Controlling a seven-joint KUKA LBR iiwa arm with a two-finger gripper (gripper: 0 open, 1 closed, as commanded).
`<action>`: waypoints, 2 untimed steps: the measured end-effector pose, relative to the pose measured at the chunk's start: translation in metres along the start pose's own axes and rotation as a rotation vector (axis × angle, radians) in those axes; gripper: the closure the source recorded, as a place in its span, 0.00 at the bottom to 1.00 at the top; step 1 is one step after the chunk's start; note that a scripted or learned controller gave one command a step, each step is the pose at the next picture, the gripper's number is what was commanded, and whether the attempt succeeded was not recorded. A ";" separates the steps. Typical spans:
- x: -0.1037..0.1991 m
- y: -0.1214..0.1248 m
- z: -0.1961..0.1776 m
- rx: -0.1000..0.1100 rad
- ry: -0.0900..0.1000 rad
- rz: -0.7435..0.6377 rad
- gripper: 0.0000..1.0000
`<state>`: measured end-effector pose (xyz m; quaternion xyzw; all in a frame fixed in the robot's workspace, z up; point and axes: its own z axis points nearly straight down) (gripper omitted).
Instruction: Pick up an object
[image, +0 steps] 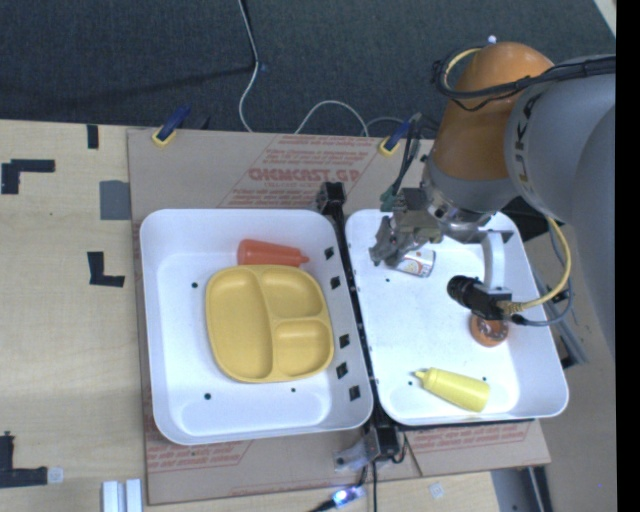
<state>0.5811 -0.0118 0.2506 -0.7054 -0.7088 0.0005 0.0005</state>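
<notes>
My pincer (398, 243) is low in the right bin (530, 395), near its top left corner, touching a small white-and-red thing (418, 263). I cannot tell if I am gripping it. So the pick looks started, not done; lifting is left. The small thing is too hidden to tell its long way.

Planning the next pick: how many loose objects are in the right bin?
3: a yellow bottle near the front edge, a small orange disc toward the right side, a small item under the end effector. The arm may hide more.
</notes>
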 end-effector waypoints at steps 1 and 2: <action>0.044 0.027 0.019 0.000 0.000 -0.001 1.00; 0.098 0.049 0.013 -0.001 0.002 -0.002 1.00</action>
